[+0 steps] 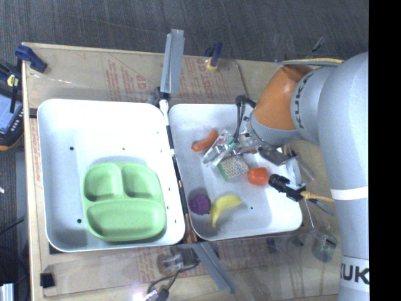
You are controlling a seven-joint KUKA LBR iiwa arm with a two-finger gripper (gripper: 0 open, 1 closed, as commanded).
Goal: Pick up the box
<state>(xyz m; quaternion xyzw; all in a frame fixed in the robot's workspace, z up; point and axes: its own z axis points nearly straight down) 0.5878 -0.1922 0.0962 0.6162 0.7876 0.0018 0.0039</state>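
The arm enters from 3 o'clock and reaches into the right bin [285,221]. The gripper [233,148] sits low near the bin's centre, directly against the box [232,166], a small patterned carton lying tilted. The grasp state cannot be determined; the metal parts there appear cluttered. A carrot [204,140] lies at 10 o'clock of the box, a red item [257,176] at 3 o'clock, a banana [223,206] and purple fruit [200,203] towards 6 o'clock. The left bin [62,124] holds a green tray [124,202].
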